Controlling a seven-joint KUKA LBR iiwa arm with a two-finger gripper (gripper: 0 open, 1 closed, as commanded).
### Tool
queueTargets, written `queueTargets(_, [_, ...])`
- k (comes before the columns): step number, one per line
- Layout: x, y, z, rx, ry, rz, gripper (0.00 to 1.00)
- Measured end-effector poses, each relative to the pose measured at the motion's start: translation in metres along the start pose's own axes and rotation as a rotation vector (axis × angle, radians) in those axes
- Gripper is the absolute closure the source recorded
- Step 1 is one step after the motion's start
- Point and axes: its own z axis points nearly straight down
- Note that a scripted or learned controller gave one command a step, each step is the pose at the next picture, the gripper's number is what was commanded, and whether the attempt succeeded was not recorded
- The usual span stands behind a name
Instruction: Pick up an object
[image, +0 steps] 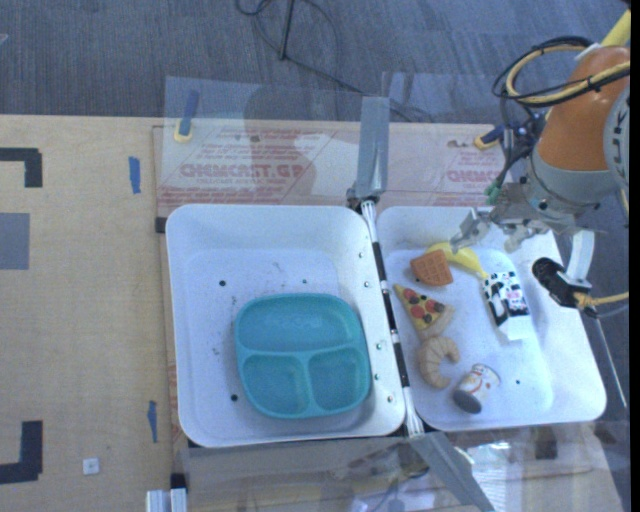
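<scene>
The right bin holds several toy items: a yellow banana beside an orange waffle, a pizza slice, a croissant, a small white and grey figure and a black and white carton. My gripper hangs over the far part of this bin, just above and behind the banana and the carton. Its fingers stand apart with nothing between them.
A teal divided plate lies in the left bin. A grey divider bar runs back from between the bins. A black cable end and yellow hoses hang by the arm at the right.
</scene>
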Motion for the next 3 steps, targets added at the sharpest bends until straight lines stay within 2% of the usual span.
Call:
queueTargets(1, [-0.014, -0.014, 0.082, -0.007, -0.001, 0.167, 0.00])
queueTargets(2, [-0.059, 0.014, 0.100, -0.003, -0.001, 0.140, 0.00])
queueTargets(3, [-0.060, 0.032, 0.101, 0.037, 0.001, 0.134, 0.00])
